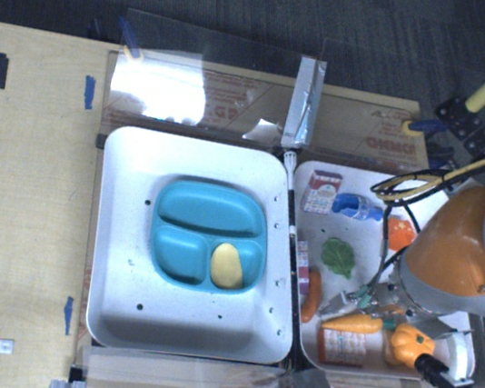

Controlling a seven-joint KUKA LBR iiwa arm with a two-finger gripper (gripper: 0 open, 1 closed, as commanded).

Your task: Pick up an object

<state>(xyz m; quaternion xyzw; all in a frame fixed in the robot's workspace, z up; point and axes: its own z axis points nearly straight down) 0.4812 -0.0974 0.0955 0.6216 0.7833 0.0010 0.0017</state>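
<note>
My gripper (370, 302) hangs low in the right bin (360, 178), under the arm's orange band. Just below it lies a bottle (349, 340) on its side, with an orange neck and a white and red label. An orange toy (405, 345) sits to the right of the bottle. A green leafy piece (338, 255) lies up and left of the gripper. I see nothing held in the gripper.
The right bin also holds a red and white carton (321, 193), a blue and white packet (355, 206), an orange piece (399, 231) and a carrot-like stick (310, 297) by the left wall. In the left bin (115, 241), a blue sectioned plate (208, 206) carries a yellow lemon (227, 265).
</note>
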